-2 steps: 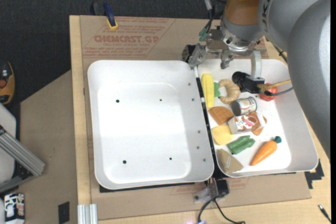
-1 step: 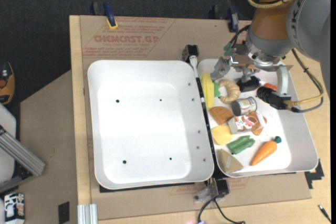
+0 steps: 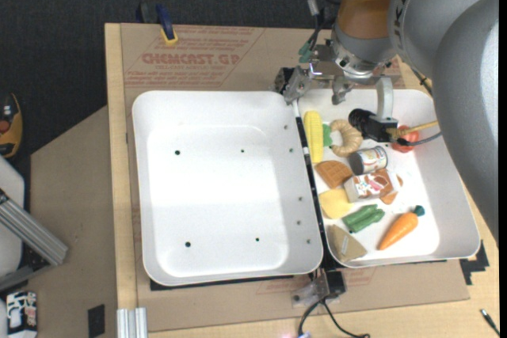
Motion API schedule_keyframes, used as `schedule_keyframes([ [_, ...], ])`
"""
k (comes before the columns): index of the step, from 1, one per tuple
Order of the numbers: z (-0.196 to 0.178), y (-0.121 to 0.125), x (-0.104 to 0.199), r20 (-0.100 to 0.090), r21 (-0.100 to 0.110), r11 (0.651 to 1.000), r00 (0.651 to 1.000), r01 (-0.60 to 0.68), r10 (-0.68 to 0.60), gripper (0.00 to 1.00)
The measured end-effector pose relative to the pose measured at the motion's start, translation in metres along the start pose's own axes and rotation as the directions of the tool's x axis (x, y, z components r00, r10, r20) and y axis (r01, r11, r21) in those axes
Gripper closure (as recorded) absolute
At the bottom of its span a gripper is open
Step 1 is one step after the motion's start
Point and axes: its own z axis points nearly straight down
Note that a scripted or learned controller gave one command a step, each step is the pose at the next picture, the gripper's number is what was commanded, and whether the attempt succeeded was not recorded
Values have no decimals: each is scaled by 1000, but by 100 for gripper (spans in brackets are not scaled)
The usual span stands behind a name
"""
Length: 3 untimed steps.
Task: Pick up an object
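Several toy foods lie in the right bin: a yellow corn cob, a beige knobbly piece, a small tin can, a red-and-white packet, a yellow wedge, a green pod and an orange carrot. My gripper hangs over the far end of this bin, just beyond the corn cob and the beige piece. I see nothing held in it.
The left bin adjoins the right one along a shared rim. Both rest on a cardboard sheet with a blue-and-yellow clamp at its far edge. The bulky grey arm covers the upper right.
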Motion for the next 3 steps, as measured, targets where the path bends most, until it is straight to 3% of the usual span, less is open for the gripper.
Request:
schedule_keyframes([
  [1, 0, -34, -55, 3, 8, 1000, 1000, -12, 12, 0],
  [2, 0, -38, -53, 1, 7, 1000, 1000, -6, 6, 0],
  [3, 0, -19, 54, -2, 1, 1000, 1000, 5, -5, 0],
])
